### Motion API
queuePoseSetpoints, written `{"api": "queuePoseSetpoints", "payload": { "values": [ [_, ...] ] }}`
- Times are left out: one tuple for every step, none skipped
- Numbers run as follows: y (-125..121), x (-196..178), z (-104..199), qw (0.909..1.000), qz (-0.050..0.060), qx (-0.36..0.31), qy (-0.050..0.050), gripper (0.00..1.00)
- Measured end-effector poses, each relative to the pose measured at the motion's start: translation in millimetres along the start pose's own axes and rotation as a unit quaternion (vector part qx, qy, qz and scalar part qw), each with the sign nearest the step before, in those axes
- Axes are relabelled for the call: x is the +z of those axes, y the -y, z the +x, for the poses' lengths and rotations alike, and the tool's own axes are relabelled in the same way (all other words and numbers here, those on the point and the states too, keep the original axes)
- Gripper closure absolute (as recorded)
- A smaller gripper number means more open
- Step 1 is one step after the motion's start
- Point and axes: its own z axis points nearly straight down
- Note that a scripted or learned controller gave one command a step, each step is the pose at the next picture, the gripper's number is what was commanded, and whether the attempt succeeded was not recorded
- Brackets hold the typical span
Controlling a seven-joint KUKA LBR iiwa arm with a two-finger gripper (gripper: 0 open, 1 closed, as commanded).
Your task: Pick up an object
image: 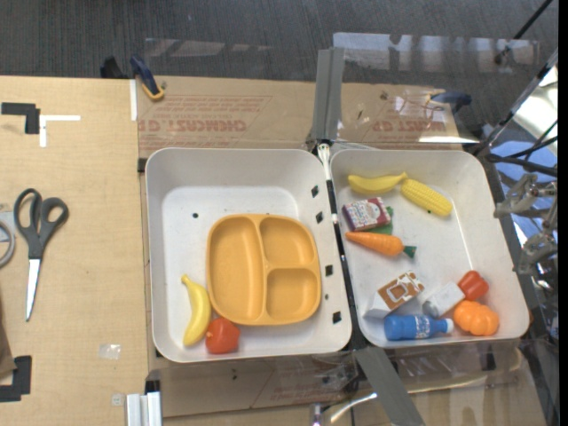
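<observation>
While nothing is yet gripped, the carrot (pixel 376 243) lies mid right bin (pixel 497 229), apart from the corn (pixel 427 198) near the far edge; a descent straight over it suits. The hand's state cannot be told.

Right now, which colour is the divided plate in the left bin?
The divided plate is yellow-orange, seen best in the camera view.

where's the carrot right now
The carrot lies in the right bin, toward its left side, just below the small pink packet and above the brown-and-white carton.
</observation>
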Motion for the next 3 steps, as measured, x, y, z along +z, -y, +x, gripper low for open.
{"api": "queuePoseSetpoints", "payload": {
  "values": [
    [-89.5, 159.3, 21.0, 0.9999, 0.000, 0.010, 0.002, 0.00],
    [-112.9, 191.9, -65.9, 0.9907, 0.000, 0.136, 0.001, 0.00],
    [-114.1, 190.7, -25.7, 0.9542, 0.003, 0.299, 0.004, 0.00]
  ]
}}
